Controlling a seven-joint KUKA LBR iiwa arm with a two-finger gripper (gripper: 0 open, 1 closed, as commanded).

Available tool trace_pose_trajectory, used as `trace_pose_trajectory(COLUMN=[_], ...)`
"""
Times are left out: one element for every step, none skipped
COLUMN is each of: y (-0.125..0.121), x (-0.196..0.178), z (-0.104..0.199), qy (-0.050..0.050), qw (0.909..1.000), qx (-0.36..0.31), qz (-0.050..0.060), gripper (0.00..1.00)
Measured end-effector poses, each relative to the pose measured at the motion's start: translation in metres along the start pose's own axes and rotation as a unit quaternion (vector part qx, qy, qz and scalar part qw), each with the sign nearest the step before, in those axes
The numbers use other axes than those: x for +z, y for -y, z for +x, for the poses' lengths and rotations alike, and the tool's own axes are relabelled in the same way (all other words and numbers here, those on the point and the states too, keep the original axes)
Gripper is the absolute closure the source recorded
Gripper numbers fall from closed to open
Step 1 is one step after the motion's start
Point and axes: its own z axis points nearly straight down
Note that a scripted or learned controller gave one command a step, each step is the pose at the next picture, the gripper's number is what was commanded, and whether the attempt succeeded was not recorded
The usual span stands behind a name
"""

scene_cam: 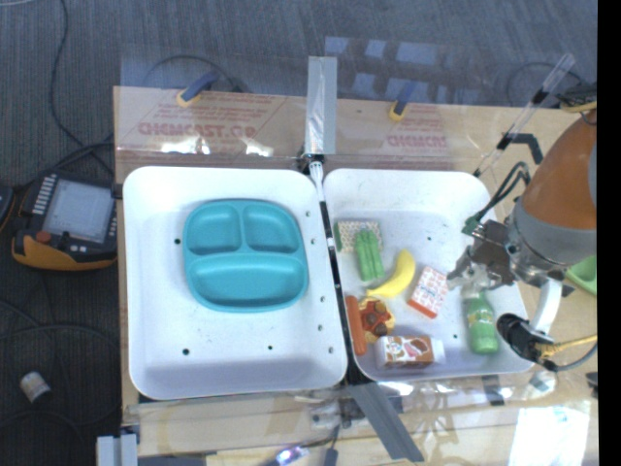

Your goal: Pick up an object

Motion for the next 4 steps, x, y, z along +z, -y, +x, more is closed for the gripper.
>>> trace_pose_trajectory(y=[0.03, -0.002, 0.029, 0.042], x=[-0.066, -0.03, -0.064, -0.068], z=[0.069, -0.008, 0.066, 0.115], qy=[0.001, 0.002, 0.001, 0.002], qw=[0.9894, 0.9738, 0.938, 0.908], qx=[0.145, 0.227, 0.347, 0.419], qz=[-0.002, 0.0, -0.002, -0.001], gripper=[1.0, 1.0, 1.0, 1.0])
